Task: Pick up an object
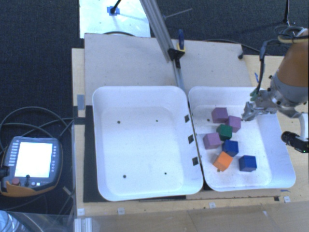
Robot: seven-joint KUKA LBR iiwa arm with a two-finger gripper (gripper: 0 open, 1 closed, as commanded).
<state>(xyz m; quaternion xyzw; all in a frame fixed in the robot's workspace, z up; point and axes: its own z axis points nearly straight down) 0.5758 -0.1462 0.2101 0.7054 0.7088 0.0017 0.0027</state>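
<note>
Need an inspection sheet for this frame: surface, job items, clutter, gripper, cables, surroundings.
Surface: bench bears left bin and right bin, side by side.
Job's things: seven cubes in the right bin: three purple, green, two blue, orange; most bunched together.
Clutter: nothing seen.
Gripper: gripper over the right bin's far right, beside a purple cube; nothing seen between its fingers.
Cables: loops on the floor by the pendant.
Surroundings: dark carpet, slanted metal pole.
</note>
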